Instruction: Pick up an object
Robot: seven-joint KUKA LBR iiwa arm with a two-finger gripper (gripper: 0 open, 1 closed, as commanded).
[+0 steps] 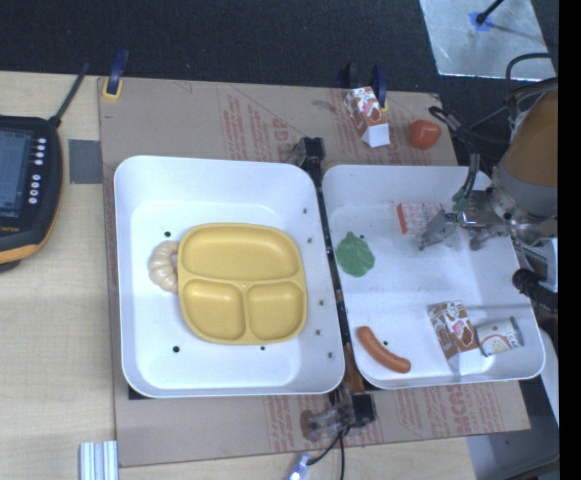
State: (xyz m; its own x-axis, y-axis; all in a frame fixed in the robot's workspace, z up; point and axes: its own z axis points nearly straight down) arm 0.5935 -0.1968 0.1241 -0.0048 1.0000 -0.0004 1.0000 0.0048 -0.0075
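Because the gripper point(440, 230) hangs low in the right bin point(420, 373) with its fingers spread and nothing between them, it seems poised to close on the small red-and-white packet point(411, 216) just beside it.

Pale wooden bench point(40, 338) under brown cardboard point(220, 118), dark floor point(220, 13) beyond.

A single fixed camera looks down at a slant from above the bench, far enough back to take in both shallow white plastic bins, the left one point(130, 268) and the right one point(530, 368), side by side on the brown cardboard sheet point(220, 128). The view faces the dark floor point(220, 18) along its top edge. The grey arm point(530, 158) enters from the right.
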